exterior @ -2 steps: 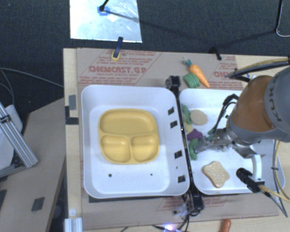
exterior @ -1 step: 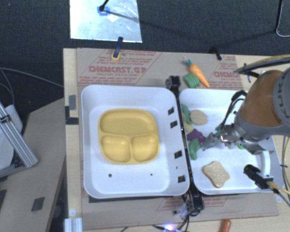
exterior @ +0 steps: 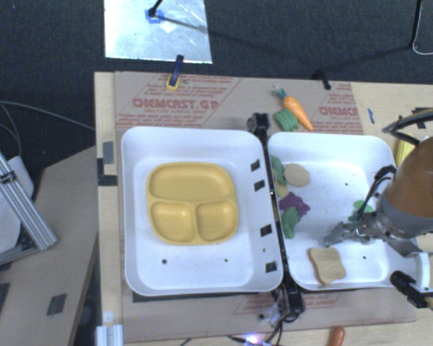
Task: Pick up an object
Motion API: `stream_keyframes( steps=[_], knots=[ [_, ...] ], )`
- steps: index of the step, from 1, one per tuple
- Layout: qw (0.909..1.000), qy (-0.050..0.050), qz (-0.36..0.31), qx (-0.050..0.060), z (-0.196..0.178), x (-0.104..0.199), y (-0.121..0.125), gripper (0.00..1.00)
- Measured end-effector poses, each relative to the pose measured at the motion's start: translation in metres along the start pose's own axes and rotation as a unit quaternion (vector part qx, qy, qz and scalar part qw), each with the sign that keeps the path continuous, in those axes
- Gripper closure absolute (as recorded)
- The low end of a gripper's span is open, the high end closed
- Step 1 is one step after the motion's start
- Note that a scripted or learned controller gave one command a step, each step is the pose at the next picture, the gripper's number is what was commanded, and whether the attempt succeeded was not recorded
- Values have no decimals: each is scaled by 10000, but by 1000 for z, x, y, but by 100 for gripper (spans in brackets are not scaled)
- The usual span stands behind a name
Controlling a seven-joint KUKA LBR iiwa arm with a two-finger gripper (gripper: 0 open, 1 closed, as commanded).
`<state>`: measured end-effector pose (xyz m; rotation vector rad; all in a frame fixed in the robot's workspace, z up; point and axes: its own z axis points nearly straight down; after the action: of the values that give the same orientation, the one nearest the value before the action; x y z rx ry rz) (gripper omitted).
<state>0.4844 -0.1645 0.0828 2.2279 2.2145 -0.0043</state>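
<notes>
One fixed camera looks down at a slant on the surface [exterior: 224,96], taking in both bins from moderate height; the end effector [exterior: 339,234], somewhat blurred, sits toward its lower right.

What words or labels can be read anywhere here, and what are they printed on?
"CHEMCAST GP": red print on the brown board behind the left bin.
"CHEMC...": the same red print again on the board behind the right bin, cut short by the picture's edge.
Smaller red print lines under both are too blurred to read.
The yellow tray and the toy food carry no lettering that can be made out.
</notes>
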Motion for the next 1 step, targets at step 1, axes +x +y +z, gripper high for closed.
stream_keyframes(
  steps=[1],
  knots=[
    [9999,20,-94,-58,-107,110,11,0]
  ],
)
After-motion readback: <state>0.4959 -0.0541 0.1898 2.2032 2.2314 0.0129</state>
